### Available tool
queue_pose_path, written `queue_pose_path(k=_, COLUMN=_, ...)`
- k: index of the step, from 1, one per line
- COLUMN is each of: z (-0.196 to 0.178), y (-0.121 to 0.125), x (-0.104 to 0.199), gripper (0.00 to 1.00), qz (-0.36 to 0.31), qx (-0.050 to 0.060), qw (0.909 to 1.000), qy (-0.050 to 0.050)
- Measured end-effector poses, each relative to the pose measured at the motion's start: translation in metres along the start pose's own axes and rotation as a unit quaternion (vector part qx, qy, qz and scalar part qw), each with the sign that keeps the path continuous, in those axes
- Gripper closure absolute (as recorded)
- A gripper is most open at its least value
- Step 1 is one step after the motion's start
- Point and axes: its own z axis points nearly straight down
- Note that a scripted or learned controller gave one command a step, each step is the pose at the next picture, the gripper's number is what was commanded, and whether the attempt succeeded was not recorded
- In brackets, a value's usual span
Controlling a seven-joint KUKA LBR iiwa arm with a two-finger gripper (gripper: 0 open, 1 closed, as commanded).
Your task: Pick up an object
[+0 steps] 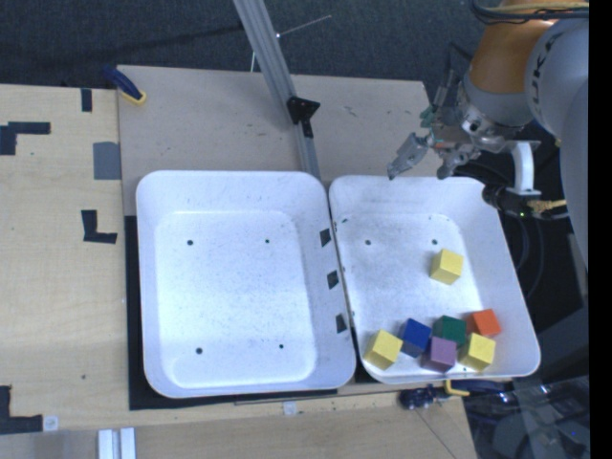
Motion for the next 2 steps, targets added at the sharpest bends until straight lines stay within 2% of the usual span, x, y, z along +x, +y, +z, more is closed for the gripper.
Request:
queue_pose_path(k=1, z=0.000, y=0.000, x=0.000, gripper=0.00, qz=0.000, qx=0.000, qw=1.0000, qy=0.000)
queue_pose_path(k=2, z=0.057, y=-0.010, x=0.005, gripper=0.00, qz=0.000, qx=0.003, qw=1.0000, qy=0.000)
